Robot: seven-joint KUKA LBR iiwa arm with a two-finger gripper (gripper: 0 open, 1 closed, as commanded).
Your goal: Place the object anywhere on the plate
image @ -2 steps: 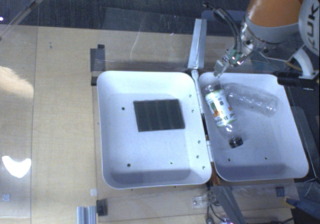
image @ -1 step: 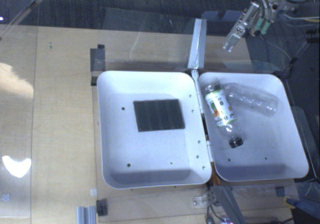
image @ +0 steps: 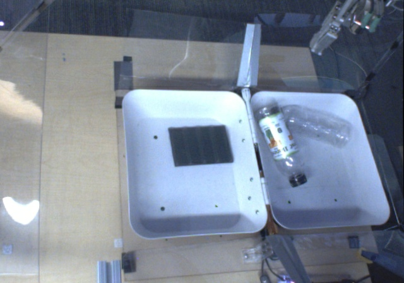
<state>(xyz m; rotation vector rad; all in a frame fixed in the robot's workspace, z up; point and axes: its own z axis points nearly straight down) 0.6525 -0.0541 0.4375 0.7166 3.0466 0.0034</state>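
We're seeing the labelled bottle [image: 278,141] lying on its side in the right bin [image: 372,209], long axis running up-down, black cap pointing toward the near edge. It's sitting well apart from the jaws [image: 334,23], which are hanging beyond the bin's far right corner; we can't tell how open they are.

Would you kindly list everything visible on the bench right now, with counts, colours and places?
White bins: two, side by side on the wooden bench.
Dark plate: one, dark grey, rectangular, flat in the middle of the left bin.
Labelled bottle: one, clear with a white, green and orange label, lying in the right bin near its left wall, dark cap toward the front.
Clear bottle: one, transparent, lying in the right bin, beside the labelled bottle.
Gripper: one, grey, top right, above the bench behind the right bin.
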